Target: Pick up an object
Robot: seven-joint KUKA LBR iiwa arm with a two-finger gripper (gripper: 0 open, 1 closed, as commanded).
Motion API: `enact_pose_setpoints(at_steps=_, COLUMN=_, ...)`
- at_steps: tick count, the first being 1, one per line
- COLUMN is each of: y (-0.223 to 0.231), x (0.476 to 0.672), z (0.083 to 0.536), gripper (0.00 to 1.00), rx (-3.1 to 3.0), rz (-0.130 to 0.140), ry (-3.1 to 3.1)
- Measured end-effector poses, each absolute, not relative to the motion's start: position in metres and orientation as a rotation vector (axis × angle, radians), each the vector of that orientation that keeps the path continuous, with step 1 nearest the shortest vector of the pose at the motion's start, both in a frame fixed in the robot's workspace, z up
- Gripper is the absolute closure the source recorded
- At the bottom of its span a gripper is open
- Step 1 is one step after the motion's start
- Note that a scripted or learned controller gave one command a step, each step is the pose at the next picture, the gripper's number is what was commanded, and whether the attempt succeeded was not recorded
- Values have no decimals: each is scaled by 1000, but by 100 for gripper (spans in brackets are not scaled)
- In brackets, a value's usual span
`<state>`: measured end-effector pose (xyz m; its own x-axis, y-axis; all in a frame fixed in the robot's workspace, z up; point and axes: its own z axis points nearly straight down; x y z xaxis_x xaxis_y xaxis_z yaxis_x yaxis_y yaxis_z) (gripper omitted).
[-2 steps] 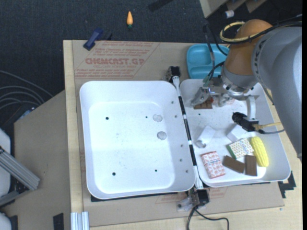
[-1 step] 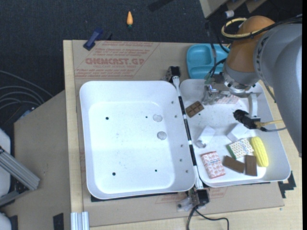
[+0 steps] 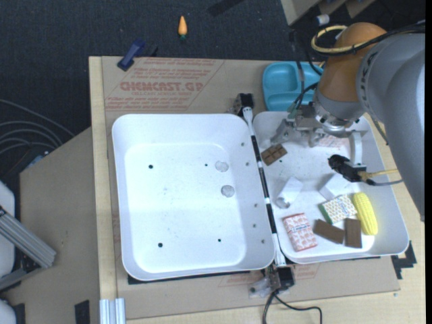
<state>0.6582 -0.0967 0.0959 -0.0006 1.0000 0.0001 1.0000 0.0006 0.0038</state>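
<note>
Camera view, working from the bench's near edge outward: in my right bin (image 3: 398, 238) a red-and-white packet (image 3: 298, 231) lies nearest, beside two brown bars (image 3: 339, 232), a green-patterned packet (image 3: 338, 208) and a yellow corn cob (image 3: 365, 212). All look light. I judge the corn rigid but rounded and likely to roll, so I would take it across its middle; the flat packets offer little edge. Farther back, a small brown block (image 3: 273, 154) sits by the divider, well apart from the rest. My gripper (image 3: 316, 128) hangs over the bin's far end, near that block; whether it is spread or closed I cannot tell, and nothing visibly sits in it.
</note>
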Motion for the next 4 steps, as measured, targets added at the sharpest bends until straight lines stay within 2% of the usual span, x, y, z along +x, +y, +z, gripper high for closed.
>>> enact_pose_setpoints(at_steps=1, y=-100, x=610, z=84, gripper=0, rx=2224, rz=-2, ry=2222)
enact_pose_setpoints(at_steps=2, y=-64, x=561, z=185, gripper=0, rx=2221, rz=1, ry=2222)
enact_pose_setpoints(at_steps=3, y=-120, x=502, z=156, gripper=0, rx=2224, rz=-2, ry=2222)
enact_pose_setpoints(at_steps=4, y=-172, x=546, z=84, gripper=0, rx=2223, rz=-1, ry=2220)
